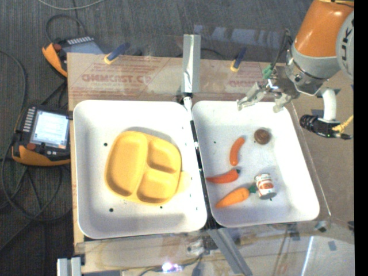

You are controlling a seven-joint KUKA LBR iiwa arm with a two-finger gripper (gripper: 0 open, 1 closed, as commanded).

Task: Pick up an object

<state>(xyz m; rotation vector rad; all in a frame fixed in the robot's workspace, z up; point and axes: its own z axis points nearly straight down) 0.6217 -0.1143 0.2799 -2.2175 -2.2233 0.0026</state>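
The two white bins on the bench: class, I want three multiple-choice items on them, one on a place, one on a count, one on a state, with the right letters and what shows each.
1. Where does the yellow divided tray lie?
A. in the left bin
B. in the right bin
C. on the floor

2. How many loose things lie in the right bin?
A. two
B. five
C. eight

3. How is the gripper placed?
A. closed around the carrot
B. open above the right bin's far edge, holding nothing
C. pressed on the tray

Answers:
1 A: the tray rests inside the left bin.
2 B: a small brown round piece, an orange sausage shape, a red-orange pepper, a carrot and a small can.
3 B: its fingers are spread, with nothing between them.
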